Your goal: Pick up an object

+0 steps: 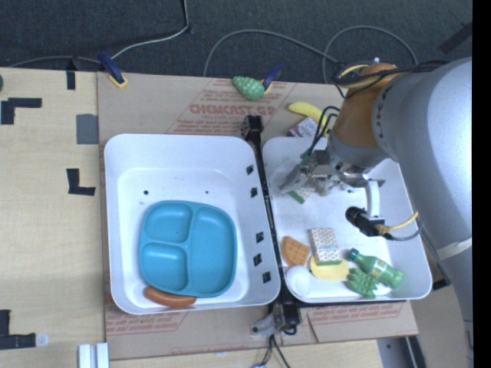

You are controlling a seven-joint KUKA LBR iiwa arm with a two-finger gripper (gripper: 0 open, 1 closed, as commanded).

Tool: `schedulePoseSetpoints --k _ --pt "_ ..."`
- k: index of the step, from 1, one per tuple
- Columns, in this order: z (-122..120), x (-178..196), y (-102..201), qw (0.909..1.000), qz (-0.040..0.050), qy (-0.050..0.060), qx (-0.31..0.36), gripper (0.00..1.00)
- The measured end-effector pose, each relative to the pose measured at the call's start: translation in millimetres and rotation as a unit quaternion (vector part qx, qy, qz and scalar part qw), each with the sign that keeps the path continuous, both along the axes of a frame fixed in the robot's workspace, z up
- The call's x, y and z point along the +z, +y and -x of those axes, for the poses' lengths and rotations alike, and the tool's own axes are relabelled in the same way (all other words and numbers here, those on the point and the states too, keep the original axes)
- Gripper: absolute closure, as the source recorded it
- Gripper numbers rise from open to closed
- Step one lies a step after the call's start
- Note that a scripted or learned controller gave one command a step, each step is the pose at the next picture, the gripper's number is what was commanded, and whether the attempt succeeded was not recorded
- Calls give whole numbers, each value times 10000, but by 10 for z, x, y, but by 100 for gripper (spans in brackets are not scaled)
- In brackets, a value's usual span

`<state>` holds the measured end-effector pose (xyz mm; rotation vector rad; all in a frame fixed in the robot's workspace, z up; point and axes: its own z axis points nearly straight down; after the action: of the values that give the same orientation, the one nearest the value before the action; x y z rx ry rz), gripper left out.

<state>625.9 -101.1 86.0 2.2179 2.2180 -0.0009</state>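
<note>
Several light toys are lying in the right bin point(399, 176), gripper point(301, 181) hovering near its back-left, finger state unclear; green bottle point(374, 267) looking rigid, slick, best pinched mid-body

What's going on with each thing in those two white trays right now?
blue divided plate: flat in the left bin, compartments bare.
hot dog: lying against the plate's near edge.
green bottle: on its side in the right bin.
checkered packet: lying flat.
waffle piece: lying flat.
gripper: low over the right bin's far side.
</note>
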Motion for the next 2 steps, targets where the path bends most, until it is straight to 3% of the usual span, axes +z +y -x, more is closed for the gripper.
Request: schedulePoseSetpoints --k 1,2 --pt "16 90 6 10000 -12 45 5 100" --pt "119 984 950 10000 -26 17 12 100"
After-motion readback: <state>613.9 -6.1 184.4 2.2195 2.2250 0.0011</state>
